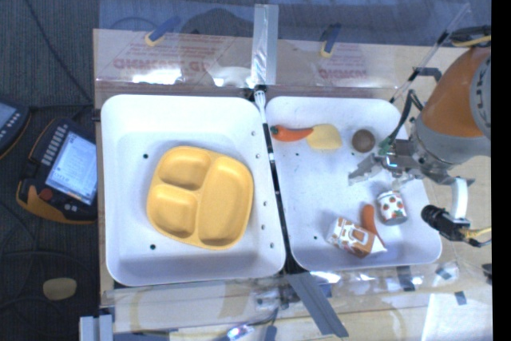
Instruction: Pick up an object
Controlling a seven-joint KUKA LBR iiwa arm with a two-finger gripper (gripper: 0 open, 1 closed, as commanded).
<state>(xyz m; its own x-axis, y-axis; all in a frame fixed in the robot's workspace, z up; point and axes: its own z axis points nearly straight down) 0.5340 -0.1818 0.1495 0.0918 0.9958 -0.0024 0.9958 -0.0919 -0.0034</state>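
Observation:
My gripper [377, 175] hangs over the right bin [319, 239], near its right side, and looks open with nothing between its fingers. Just below it lies a small white object with red spots [391, 207]. A red sausage-shaped piece [368, 217] and a small white and orange carton [352, 237] lie a little further toward the front. Along the bin's far side sit an orange carrot [291, 133], a pale yellow piece [324, 137] and a brown ball [363, 140]. The ball is up and to the left of the gripper, apart from it.
The left bin [128, 251] holds a yellow divided plate [200, 196]. A raised rim separates the two bins [271, 188]. The grey arm with its orange band [459, 104] reaches in over the right bin's right edge. A handheld controller [60, 172] lies on the floor at left.

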